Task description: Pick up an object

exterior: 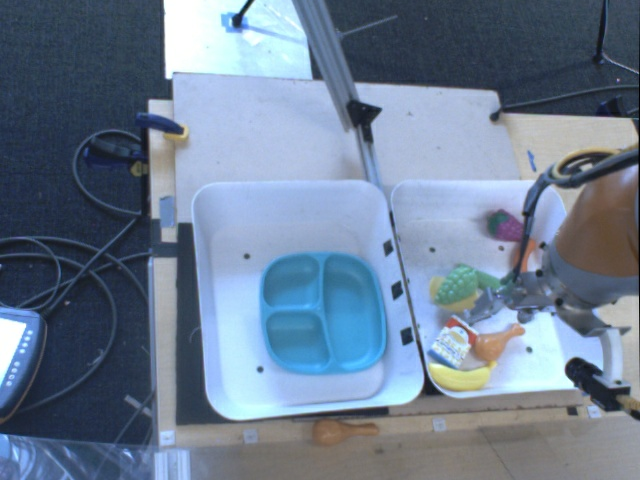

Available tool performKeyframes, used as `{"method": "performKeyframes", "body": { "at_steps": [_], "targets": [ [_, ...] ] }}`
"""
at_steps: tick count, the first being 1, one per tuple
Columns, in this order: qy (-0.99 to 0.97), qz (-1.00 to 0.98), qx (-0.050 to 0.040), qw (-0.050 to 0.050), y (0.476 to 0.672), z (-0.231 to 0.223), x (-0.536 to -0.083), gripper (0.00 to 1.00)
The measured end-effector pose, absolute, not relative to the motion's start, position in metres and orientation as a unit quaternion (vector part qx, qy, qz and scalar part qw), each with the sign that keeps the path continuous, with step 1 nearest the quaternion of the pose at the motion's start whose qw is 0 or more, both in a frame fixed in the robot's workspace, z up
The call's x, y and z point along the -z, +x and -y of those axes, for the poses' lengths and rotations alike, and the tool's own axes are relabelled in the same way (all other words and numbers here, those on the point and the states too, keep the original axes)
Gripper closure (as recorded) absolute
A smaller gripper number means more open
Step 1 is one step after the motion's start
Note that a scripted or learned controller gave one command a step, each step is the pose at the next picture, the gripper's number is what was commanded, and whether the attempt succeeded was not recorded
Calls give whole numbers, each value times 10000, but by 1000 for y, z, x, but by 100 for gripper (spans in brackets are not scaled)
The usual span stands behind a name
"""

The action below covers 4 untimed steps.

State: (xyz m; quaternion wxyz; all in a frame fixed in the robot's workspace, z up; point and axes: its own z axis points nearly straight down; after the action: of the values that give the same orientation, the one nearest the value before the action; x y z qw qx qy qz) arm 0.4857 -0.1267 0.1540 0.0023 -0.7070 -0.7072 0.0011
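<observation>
The right bin holds several toys: a green and yellow vegetable, purple grapes, an orange carrot, a brown drumstick, a small carton and a yellow banana. My gripper hangs low over this bin, just right of the green vegetable and directly above the drumstick. Nothing shows clearly held in it. The arm's orange band covers the bin's right side.
The left bin holds a blue divided plate. A slanted metal pole ends near the wall between the bins. A brown toy lies on the bench in front of the bins. Cables trail at the left.
</observation>
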Motion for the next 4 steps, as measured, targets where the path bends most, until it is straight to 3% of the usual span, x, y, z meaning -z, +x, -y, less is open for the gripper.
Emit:
{"method": "performKeyframes", "body": {
  "at_steps": [1, 2, 3, 4],
  "targets": [
    [-7072, 7070, 19, 3, 487, 125, -94, 0],
    [-7070, 7072, 19, -1, 488, 125, -93, 0],
    [-7069, 7073, 31, -20, 490, 125, -104, 100],
    [-7046, 7095, 24, -33, 495, 119, -166, 100]
  ]
}}
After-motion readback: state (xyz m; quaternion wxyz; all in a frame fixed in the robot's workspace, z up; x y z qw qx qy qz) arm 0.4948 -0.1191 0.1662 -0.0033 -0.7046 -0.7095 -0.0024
